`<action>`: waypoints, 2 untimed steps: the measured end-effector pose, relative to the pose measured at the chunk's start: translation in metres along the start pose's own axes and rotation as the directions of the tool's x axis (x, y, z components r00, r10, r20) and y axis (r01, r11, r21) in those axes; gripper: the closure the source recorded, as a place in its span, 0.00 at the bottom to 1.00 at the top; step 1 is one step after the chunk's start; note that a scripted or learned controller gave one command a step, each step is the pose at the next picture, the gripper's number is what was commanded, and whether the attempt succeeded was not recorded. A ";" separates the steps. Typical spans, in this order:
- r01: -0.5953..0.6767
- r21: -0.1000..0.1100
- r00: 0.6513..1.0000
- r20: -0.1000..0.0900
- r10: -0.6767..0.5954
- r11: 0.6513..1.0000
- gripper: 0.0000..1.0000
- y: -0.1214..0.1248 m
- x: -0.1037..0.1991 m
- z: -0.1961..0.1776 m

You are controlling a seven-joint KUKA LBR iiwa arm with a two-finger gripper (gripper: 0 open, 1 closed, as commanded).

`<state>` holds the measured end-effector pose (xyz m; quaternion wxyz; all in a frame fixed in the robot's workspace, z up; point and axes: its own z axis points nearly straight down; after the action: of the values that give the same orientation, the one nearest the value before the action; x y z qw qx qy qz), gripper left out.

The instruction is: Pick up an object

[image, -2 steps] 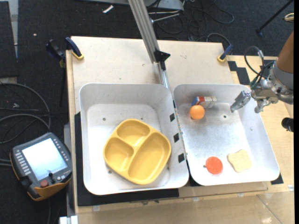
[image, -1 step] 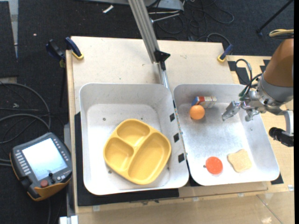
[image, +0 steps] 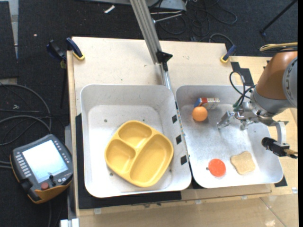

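We judge the pick not yet made: our gripper (image: 227, 120) hangs spread and bare just right of the orange ball (image: 200, 113), which lies loose in the right bin (image: 265, 174).

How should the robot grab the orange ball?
Probably from straight above, fingers closing across the middle of the orange ball, its widest part. It is round, so any side grips alike, but a small box sits close behind it, so place the fingers left and right, clear of that box.
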<state>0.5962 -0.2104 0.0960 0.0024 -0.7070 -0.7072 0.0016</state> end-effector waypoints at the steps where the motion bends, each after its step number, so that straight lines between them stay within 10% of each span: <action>1: 0.001 -0.008 1.000 0.003 -0.001 1.000 1.00 0.002 0.000 -0.015; 2: 0.002 -0.012 1.000 0.004 -0.002 1.000 1.00 -0.003 0.003 -0.076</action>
<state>0.5938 -0.2071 0.1715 -0.0032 -0.7063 -0.7079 -0.0015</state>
